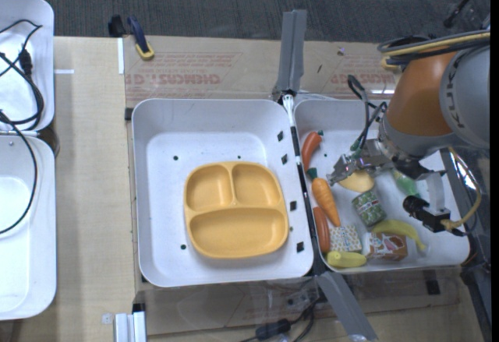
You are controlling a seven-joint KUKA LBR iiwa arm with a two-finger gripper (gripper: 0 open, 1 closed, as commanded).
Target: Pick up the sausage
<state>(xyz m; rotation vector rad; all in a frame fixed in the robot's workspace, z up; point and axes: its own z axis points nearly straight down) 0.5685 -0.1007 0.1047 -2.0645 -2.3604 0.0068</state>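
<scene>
Two reddish, sausage-like pieces lie along the left wall of the right bin (pixel 460 251). One sausage (pixel 310 147) lies near the back, the other (pixel 321 230) near the front. An orange carrot (pixel 326 200) with a green top lies between them. My gripper (pixel 345 171) hangs low over the middle of the right bin, just right of the carrot. It is at the left edge of a pale yellow piece of food (pixel 359 181). It touches neither sausage, and nothing shows in its grasp.
The right bin also holds a green can (pixel 369 208), a banana (pixel 404 230), a brown packet (pixel 387 247), a speckled cracker (pixel 344 237) and a small yellow piece (pixel 348 259). The left bin (pixel 148 177) holds a yellow divided plate (pixel 235 208).
</scene>
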